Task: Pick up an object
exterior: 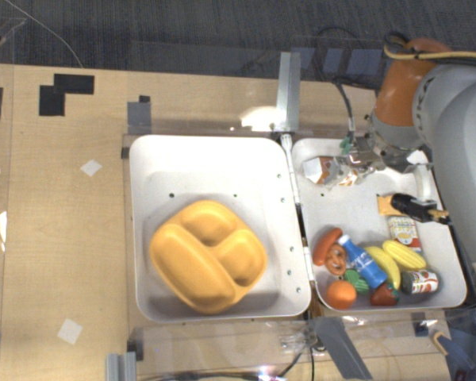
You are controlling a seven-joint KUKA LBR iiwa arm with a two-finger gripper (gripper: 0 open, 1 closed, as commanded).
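A pale wooden bench (pixel 55 236) carries two shallow white bins side by side. The left bin (pixel 210 153) sits near the middle, the right bin (pixel 452 284) touching its right edge. Black tape patches (pixel 63 91) mark the bench's far left corner. Small pale squares (pixel 90 167) lie on its left part.

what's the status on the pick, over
Gripper low at right bin's far end, over a small packet. Grasp unconfirmed. Other items bunched at near end: banana, orange, blue bottle. Left bin holds yellow tray.
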